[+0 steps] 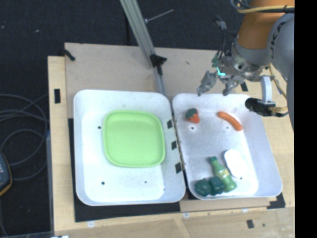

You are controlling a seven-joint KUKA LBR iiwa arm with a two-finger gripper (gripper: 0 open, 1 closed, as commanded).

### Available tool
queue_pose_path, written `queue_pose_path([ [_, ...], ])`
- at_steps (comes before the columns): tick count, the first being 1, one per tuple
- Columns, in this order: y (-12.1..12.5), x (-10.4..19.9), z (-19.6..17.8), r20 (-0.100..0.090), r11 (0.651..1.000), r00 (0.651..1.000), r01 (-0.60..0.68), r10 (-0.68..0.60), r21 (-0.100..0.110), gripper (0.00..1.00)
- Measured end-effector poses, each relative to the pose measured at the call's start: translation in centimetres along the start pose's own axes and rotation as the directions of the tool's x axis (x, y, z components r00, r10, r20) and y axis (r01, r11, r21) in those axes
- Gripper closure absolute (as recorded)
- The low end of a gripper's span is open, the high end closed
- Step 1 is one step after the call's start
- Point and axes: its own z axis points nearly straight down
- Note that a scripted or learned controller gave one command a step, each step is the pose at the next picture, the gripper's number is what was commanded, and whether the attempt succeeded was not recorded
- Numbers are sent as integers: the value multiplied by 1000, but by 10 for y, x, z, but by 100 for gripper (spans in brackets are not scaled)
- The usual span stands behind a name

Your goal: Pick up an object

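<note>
Camera view: your pincer (217,86) hangs over the far rim of the right bin (262,133), fingers spread apart, nothing between them. In that bin you've got an orange-red toy (192,116) near the far left corner, an orange sausage (231,121) mid-far, a white oval piece (235,163) and green bottle (221,173) near the front. Left bin (89,133) holds a green plate (133,139).

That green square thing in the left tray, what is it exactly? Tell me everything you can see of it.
It looks like a light green plate, square with rounded corners and a slightly raised rim, seemingly plastic with a smooth matte surface. It lies flat, right way up, near the middle of the left white bin, resting on the bin's floor. Nothing sits on it, and it stands apart from the bin's walls.
</note>
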Motion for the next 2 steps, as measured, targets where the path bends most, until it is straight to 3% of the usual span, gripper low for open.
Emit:
queue_pose_path([
  [1, 0, 0, 0, 0, 1000, 1000, 0, 0, 0, 0],
  [2, 0, -1, 42, 1, 1000, 1000, 0, 0, 4, 0],
])
